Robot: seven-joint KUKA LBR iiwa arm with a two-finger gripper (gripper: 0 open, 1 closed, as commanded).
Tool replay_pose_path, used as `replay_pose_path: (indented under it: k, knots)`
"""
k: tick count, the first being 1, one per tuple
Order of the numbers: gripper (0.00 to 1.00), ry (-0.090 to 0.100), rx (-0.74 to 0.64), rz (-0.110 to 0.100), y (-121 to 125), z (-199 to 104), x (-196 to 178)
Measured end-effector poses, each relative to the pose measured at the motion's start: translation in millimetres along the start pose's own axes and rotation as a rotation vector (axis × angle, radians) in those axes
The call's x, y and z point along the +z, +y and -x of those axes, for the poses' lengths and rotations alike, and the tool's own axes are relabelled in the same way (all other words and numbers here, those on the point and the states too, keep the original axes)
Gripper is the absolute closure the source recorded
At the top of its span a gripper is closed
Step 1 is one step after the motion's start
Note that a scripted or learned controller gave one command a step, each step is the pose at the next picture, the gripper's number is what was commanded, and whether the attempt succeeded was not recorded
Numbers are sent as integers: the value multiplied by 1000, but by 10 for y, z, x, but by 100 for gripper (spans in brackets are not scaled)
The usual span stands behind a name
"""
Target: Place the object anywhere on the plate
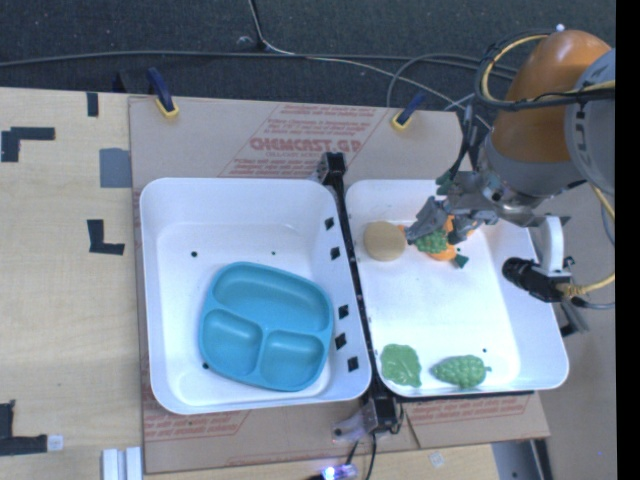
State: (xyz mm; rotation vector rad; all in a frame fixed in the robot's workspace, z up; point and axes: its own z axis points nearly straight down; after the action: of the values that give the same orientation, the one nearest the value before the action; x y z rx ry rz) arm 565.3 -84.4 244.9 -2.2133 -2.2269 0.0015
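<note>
At two o'clock in the right bin point(520, 353), the gripper point(437, 224) grips a carrot toy point(441, 242), apparently lifting it toward the blue plate point(265, 325) at eight o'clock.

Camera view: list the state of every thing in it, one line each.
blue plate: lying flat in the left bin, nothing on it.
tan round object: resting in the right bin, near the divider.
orange and green toy: under the gripper, at its fingertips.
two green leafy toys: lying apart along the right bin's near edge.
</note>
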Motion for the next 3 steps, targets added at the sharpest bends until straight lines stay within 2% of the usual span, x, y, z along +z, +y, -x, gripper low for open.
replay_pose_path:
  k: [1, 3]
  knots:
    - [100, 0, -2, 0, 130, -618, 2]
    - [100, -1, 0, 0, 391, -1613, 295]
